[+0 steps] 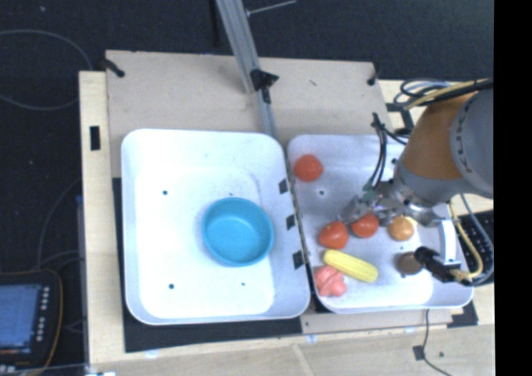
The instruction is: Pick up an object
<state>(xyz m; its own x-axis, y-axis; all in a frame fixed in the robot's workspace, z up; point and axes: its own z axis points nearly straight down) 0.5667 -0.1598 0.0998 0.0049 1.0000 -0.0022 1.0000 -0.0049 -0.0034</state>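
Note:
The right bin [349, 158] holds several toy foods. An orange-red ball [308, 168] lies near its far left corner. Two red tomatoes [334, 235] [364, 225] sit mid-bin, with a small orange fruit [401, 228] to their right. A yellow corn cob [350, 266], a pink piece [330, 282] and a brown piece [407, 264] lie along the near side. My gripper [371, 205] hangs low over the bin, just behind the right-hand tomato and close to the orange fruit. Nothing shows between its tips.
The left bin [166, 166] holds a blue bowl [238, 230] near its middle. A grey metal post [237, 25] slants up from between the bins at the back. The arm's grey and orange body [445, 150] covers the right bin's far right corner.

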